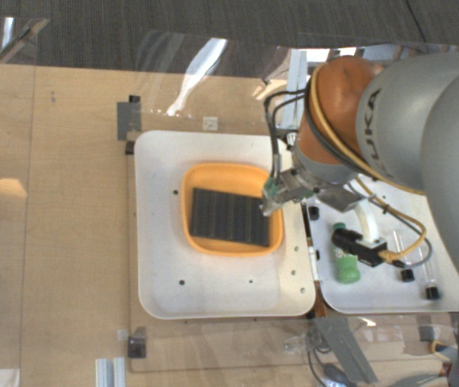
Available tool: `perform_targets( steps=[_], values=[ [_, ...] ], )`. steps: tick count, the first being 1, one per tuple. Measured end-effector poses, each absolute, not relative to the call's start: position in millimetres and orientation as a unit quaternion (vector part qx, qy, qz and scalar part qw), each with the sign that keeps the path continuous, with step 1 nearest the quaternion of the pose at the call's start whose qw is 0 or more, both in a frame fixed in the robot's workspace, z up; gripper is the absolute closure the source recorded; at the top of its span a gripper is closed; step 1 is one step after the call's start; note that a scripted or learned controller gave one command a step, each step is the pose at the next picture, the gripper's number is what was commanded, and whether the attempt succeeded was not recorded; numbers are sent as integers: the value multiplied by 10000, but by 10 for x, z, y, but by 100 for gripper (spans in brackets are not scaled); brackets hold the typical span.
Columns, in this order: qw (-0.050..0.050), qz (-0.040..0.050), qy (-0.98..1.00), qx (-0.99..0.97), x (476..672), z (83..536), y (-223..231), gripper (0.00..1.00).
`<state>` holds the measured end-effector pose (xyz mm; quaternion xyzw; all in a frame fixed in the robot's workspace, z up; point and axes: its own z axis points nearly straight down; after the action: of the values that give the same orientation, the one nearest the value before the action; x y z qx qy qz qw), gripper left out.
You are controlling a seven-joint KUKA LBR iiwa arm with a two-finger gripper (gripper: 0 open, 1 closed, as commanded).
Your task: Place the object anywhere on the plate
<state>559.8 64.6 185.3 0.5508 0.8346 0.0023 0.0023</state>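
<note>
Left bin [160,216] holds an orange plate [221,172], a rounded rectangle sitting roughly mid-bin, a bit toward the far side. A dark ribbed slab [225,216] lies flat on the plate and covers most of its floor, with orange rim showing on all sides. It is square to the plate and not tilted. The end effector [271,196] is over the plate's right rim, near the slab's top-right corner. Can't tell whether it touches either one. Finger state: can't tell, since the tip is small and blurred from this angle. There's a faint greenish spot at the tip, but I can't make out what it is. The arm [423,111] comes in from the right and its body covers much of the right bin [390,297]. A green cylinder [347,269] stands in the right bin, near that bin's left wall, well apart from the plate and on the other side of the divider between the bins. Both bins sit side by side on the tan table [52,216].
</note>
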Motion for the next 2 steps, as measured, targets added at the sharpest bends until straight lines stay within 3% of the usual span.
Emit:
perform_targets(
  steps=[1,2],
  values=[
    [23,21,8346,5508,5598,1853,644,0],
    [49,43,8363,5482,5619,1968,657,100]
  ],
)
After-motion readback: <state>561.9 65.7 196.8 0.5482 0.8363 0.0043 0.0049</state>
